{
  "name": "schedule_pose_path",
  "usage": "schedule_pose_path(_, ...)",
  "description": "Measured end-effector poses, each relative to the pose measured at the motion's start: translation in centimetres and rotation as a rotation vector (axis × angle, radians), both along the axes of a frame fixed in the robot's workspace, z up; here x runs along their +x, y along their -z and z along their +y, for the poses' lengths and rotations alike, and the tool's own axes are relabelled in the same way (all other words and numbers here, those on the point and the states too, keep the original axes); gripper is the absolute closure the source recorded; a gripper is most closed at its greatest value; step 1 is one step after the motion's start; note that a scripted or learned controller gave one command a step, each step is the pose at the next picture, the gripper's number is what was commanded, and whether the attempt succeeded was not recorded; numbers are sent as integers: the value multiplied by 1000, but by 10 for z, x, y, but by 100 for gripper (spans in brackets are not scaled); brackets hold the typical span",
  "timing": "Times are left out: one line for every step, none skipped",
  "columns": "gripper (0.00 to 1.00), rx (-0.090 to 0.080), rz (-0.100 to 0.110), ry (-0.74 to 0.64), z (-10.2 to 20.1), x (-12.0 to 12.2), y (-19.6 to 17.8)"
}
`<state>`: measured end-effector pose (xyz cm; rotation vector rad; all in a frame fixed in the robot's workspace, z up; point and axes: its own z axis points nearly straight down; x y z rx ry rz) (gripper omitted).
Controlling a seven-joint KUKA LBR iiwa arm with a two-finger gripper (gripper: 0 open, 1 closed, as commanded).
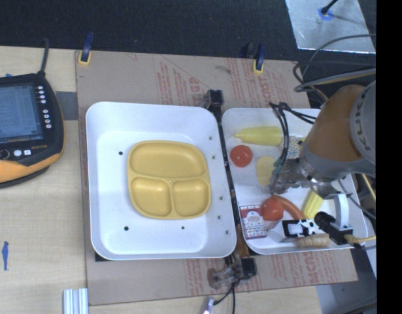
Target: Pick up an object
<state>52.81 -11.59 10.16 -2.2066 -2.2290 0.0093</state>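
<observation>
The right bin (234, 120) holds several toy foods. A yellow corn cob (258, 135) lies at the back, with a small red tomato (240, 155) in front of it. A pale yellow piece (265, 169) sits mid-bin. Nearer the front lie a red tomato with an orange strip (275, 208), a small red-and-white carton (252, 222), a yellow piece (312, 203) and a black-and-white item (304, 227). My gripper (280, 182) hangs low over the middle of this bin, just right of the pale yellow piece and just above the red tomato. The arm hides what lies under it.
The left bin (102, 175) carries a yellow three-compartment plate (168, 178). A tablet-like pendant (21, 128) lies on the bench at far left. Cables (331, 57) run at the back right. Clamps (258, 56) hold the cardboard mat's far edge.
</observation>
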Motion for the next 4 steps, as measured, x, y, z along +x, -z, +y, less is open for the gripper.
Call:
schedule_pose_path(0, -1, 0, -1, 0, 0, 0)
schedule_pose_path(0, 0, -5, 3, 0, -52, 10)
schedule_pose_path(0, 0, -8, 7, -6, 101, 9)
schedule_pose_path(0, 0, -3, 5, 8, 33, 10)
